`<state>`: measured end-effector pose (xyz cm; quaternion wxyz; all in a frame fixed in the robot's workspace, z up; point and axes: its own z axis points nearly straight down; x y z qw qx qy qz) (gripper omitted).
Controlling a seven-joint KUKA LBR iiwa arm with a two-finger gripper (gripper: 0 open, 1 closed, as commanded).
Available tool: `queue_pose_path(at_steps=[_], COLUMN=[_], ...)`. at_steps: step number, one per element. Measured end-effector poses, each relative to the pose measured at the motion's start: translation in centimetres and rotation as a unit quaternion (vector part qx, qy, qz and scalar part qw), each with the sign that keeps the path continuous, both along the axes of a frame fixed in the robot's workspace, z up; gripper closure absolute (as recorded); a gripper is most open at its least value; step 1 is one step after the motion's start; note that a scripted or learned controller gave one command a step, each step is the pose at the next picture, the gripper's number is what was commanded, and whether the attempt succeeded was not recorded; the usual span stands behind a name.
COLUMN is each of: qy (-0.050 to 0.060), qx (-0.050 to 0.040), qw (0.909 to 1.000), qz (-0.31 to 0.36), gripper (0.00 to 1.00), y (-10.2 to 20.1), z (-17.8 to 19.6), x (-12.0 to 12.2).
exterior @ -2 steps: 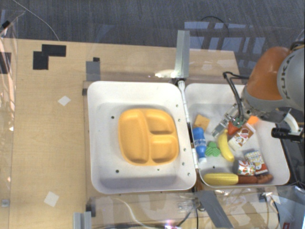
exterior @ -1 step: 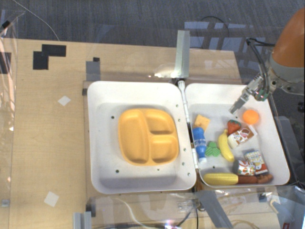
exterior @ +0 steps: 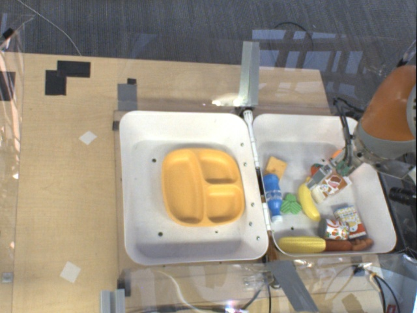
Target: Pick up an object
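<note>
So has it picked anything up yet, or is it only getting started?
Nothing looks lifted yet. The arm has reached over the right bin and its tip sits low among the items, near a small carton. The banana, bottle and the rest lie in the bin. Gripping and raising one item is left. The yellow tray sits in the left bin.

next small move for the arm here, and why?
Probably a short straight descent. The tool sits over the right bin's upper right cluster, right above the small carton, with the banana close beside it. Nothing shows between its fingers, so no grasp is confirmed yet; lowering onto the carton comes first.
</note>
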<state>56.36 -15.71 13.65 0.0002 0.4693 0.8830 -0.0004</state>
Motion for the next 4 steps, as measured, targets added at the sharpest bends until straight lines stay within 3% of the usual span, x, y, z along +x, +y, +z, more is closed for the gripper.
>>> queue_pose_path(at_steps=[1,2,3,4], qy=[-0.003,-0.004,-0.007,-0.002], qx=[0.0003,0.0015,0.0019,-0.0009], qw=[0.9934,0.9856,0.9817,0.9928], qz=[-0.115,-0.169,-0.190,-0.120], gripper=[0.00,0.00,0.00,0.00], y=[0.4,6.0,8.7,1.3], z=[-4.4,-0.4,5.3,2.0], x=[6.6,4.2,5.0,5.7])
